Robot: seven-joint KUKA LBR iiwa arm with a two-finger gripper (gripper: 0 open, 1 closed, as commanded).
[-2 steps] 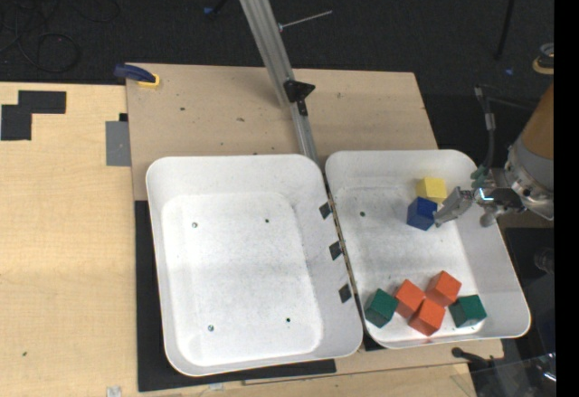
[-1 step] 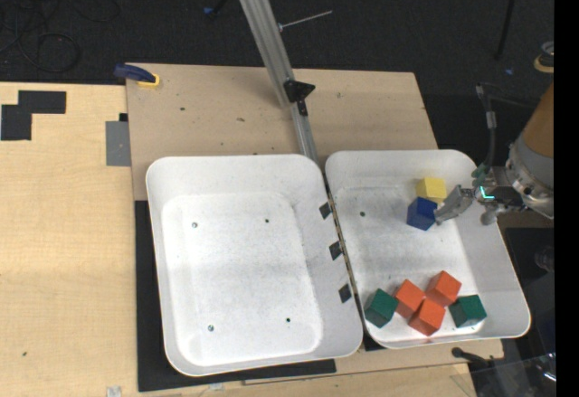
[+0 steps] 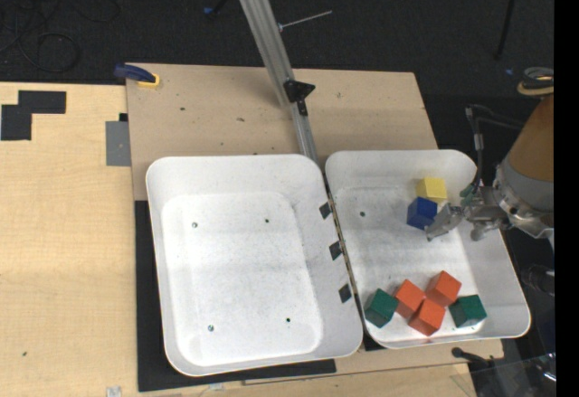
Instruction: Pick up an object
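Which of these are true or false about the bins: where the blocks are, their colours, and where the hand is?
1. All the blocks lie in the right bin. True.
2. The yellow block touches the blue block. True.
3. There are three green blocks. False: two, one left of the orange cluster, one right of it.
4. The hand is over the left bin. False: it is over the right bin, beside the blue block.
5. Three orange blocks sit near the front edge. True.

Blocks (image 3: 425,300) lie in the right bin (image 3: 380,178), hand (image 3: 450,225) apparently just beside two.
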